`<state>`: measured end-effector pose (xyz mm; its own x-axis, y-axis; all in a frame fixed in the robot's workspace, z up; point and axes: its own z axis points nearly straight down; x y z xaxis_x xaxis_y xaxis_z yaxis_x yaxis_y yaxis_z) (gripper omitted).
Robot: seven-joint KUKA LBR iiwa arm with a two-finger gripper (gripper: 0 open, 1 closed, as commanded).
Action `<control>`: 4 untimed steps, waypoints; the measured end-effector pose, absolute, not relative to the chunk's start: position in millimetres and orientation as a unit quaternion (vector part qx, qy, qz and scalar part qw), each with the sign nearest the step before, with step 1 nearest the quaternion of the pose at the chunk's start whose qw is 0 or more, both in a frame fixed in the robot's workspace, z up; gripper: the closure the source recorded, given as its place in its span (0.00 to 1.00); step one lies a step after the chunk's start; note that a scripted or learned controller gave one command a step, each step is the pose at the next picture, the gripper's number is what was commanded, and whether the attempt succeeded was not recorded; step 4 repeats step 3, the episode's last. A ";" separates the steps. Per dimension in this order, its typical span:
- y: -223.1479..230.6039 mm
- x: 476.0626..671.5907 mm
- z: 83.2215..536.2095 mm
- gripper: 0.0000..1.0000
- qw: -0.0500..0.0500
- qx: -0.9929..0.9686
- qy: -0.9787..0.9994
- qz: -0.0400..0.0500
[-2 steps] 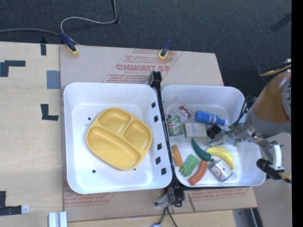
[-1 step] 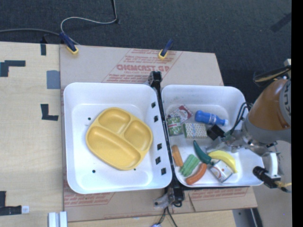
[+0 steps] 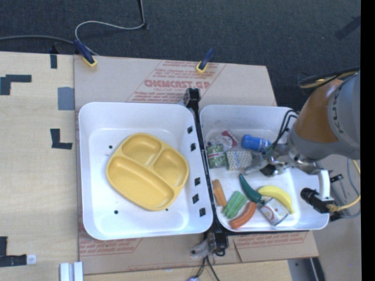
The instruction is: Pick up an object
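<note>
The right bin [image 3: 304, 224] holds the candidates: nearest, a banana [image 3: 277, 196], a small carton [image 3: 274, 213], and an orange carrot-like piece [image 3: 243, 215]; farther back, a blue bottle [image 3: 255, 142]. Target one object standing apart from its neighbours and descend vertically. The gripper [image 3: 268, 167] hangs low over the bin's middle; whether its fingers are spread cannot be judged, and no object is seen between them.

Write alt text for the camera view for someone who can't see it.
A grey robot arm reaches from the right into the right bin, which holds toy food including a banana. The left bin holds a yellow divided plate.
</note>
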<state>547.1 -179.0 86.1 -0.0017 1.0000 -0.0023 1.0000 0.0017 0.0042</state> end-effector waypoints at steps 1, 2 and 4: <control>-179.3 546.8 95.6 1.00 0.003 0.707 0.708 0.000; -122.8 487.2 200.7 1.00 -0.001 0.707 0.708 0.000; -55.2 488.6 252.0 1.00 0.000 0.706 0.708 0.000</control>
